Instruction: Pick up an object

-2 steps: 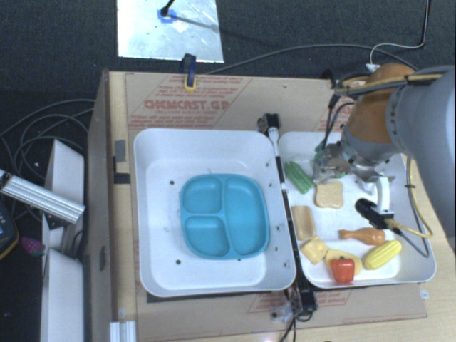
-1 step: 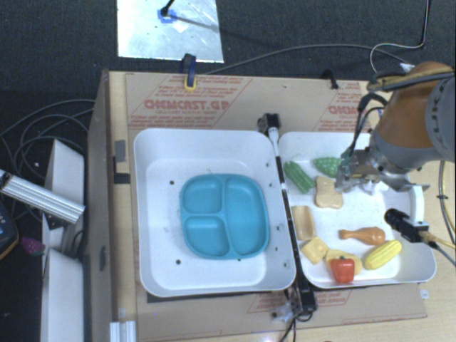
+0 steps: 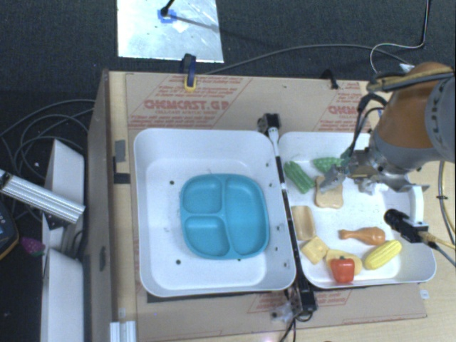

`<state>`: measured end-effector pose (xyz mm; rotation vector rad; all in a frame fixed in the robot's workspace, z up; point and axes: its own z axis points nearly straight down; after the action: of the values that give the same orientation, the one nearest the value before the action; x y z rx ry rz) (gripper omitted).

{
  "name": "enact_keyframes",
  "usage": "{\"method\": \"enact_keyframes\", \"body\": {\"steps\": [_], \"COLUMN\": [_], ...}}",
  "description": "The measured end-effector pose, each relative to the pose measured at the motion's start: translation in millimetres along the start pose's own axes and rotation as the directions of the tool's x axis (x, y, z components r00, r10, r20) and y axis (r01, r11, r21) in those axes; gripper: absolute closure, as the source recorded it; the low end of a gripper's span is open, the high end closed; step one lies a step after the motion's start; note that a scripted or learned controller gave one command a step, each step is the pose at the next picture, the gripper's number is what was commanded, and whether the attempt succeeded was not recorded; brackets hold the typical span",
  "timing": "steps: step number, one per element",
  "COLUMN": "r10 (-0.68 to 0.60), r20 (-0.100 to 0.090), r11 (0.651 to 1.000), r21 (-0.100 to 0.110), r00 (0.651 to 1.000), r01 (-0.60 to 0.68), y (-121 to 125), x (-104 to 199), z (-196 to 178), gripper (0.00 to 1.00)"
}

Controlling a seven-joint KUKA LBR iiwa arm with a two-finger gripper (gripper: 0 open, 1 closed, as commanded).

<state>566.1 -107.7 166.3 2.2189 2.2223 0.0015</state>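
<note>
**The tool is low in a crowded bin, and a grab could go wrong**

The tool sits low in the right bin, at the top part of it. It is right over a tan slice of toy bread and just beside a green leafy toy. I cannot tell if the tool is squeezing or let go, because the arm hides part of it and the picture is too small. No toy can be seen held in it.

The things to pick up all lie in the right bin. There is a green pickle-shaped toy near the wall between the bins. Lower down are a tan block, a yellow cheese chunk, a red pepper, a chicken leg and a yellow corn. The left bin holds a blue plate with three parts.

What could go wrong? The bread is flat, so the tool may slide over it and close on nothing. The bread and the leafy toy are very close, so the tool may push one away or pinch just an edge, and the toy could drop when lifted. The arm might also bump the bin wall, which is near.
</note>
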Motion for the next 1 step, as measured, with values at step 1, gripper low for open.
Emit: {"method": "enact_keyframes", "body": {"steps": [1], "r10": [0.001], "r20": [0.000], "r11": [1.000], "r21": [0.000], "r00": [1.000], "r01": [-0.001], "y": [18.6], "x": [-21.5], "z": [82.0], "gripper": [0.00]}}
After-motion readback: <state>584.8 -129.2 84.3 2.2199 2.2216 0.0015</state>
